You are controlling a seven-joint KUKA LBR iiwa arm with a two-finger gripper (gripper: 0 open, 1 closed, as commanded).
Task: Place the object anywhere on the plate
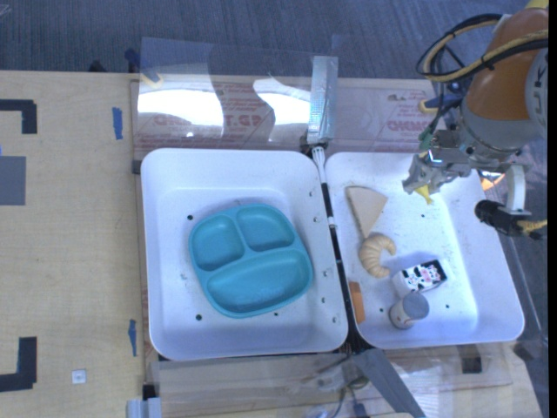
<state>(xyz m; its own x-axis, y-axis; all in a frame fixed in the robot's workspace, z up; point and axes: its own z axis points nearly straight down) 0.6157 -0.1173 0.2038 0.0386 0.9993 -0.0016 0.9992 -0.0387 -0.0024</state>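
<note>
From my remote seat I saw the teal 3-compartment plastic plate lying in the left white bin, nothing on it. In the right white bin lay a tan wedge, a pale toy croissant, a thin orange stick, a small black-and-white patterned block and a grey capped piece. I judged the croissant light, stiff and slick, best pinched across its middle. The gripper hung over that bin's far right corner; whether its jaws stood apart I could not tell.
</note>
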